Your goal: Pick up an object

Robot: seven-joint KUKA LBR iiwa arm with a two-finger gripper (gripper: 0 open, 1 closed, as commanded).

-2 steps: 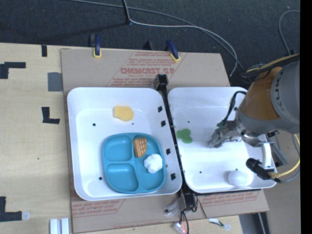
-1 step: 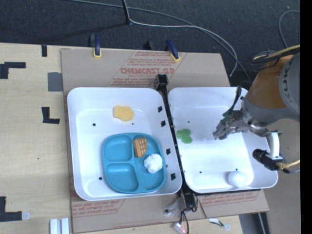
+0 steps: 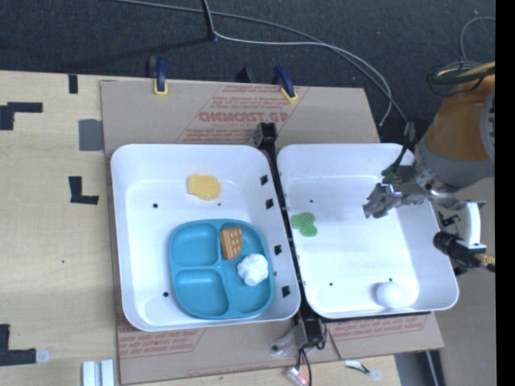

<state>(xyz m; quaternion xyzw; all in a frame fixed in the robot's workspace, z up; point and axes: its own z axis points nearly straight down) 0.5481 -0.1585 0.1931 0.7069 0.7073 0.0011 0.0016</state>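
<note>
My gripper (image 3: 378,205) hangs over the right bin (image 3: 354,155) near its right side, with its fingers open and nothing between them. A small green object (image 3: 304,224) lies on that bin's floor to the left of the gripper. A white ball (image 3: 393,294) rests near the bin's front right corner. In the left bin (image 3: 137,167), a yellow piece (image 3: 204,186) lies at the back. A blue divided plate (image 3: 201,276) carries a waffle-like brown piece (image 3: 231,242) and a white lump (image 3: 253,268).
The two bins meet at a black central divider (image 3: 278,207). Both sit on a cardboard sheet (image 3: 233,107) held by blue-yellow clamps (image 3: 286,84). A cable (image 3: 322,47) runs across the dark floor behind. The arm's orange band (image 3: 463,119) is at the right.
</note>
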